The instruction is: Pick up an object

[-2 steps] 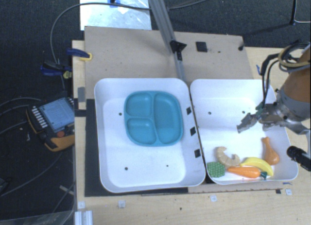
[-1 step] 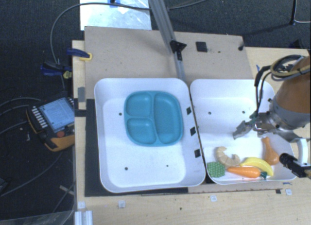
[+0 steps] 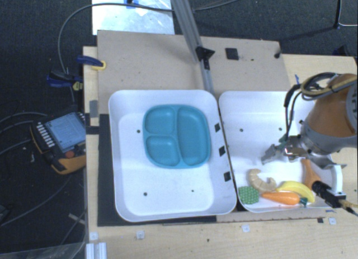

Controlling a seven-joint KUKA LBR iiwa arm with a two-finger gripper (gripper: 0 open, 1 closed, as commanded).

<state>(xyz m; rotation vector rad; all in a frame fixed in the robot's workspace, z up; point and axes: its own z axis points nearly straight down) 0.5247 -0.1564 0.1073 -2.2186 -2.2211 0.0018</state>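
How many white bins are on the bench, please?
2. The left bin holds a blue plate. The right bin holds toy food near its front edge, beside the hand.

So the arm (image 3: 327,119) comes in from the right edge, orange band sitting fat above a grey wrist, with black cables looped over the top of it. It's bent down and angled toward the left. The gripper (image 3: 275,154) pokes out low on the left of the wrist, metal tip pointing left. Too blurry to make out how the jaws stand.
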